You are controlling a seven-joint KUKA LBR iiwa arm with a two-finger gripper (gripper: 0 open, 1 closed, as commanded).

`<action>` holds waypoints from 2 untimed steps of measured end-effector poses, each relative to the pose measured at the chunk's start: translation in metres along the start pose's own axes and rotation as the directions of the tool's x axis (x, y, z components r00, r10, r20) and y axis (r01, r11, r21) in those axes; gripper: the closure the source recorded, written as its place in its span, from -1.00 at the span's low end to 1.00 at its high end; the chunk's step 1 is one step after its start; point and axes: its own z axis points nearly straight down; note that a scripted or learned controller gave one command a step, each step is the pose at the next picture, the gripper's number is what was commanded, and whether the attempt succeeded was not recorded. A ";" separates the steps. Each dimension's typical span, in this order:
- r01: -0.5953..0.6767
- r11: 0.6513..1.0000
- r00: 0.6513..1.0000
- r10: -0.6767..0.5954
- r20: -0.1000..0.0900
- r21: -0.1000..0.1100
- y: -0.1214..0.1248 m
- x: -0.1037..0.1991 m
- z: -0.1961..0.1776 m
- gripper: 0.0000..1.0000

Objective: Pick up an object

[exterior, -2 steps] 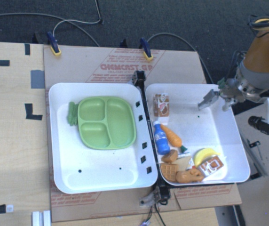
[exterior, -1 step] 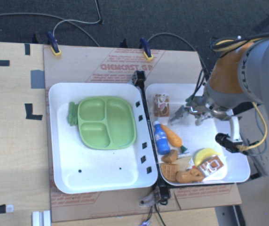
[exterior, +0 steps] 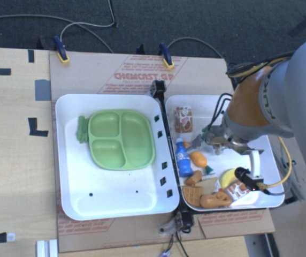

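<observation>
Bench-top left bin [exterior: 67, 159] holds a green tray [exterior: 122, 139]; right bin [exterior: 273, 165] holds toys; jaws' state unclear.

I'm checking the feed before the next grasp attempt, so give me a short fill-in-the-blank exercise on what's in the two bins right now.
1. The green divided plate lies in the ____ bin of the view.
2. The blue bottle lies against the right bin's ____ wall.
3. The waffle sits at that bin's ____ edge.
4. The arm carries an ____ band.

Missing words: left; left; near; orange
</observation>
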 end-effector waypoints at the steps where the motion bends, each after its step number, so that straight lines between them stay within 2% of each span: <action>1: -0.004 1.000 1.000 0.004 0.008 -0.007 -0.002 0.000 0.004 -1.00; 2: -0.004 1.000 1.000 0.004 0.007 -0.006 -0.023 0.002 0.014 -1.00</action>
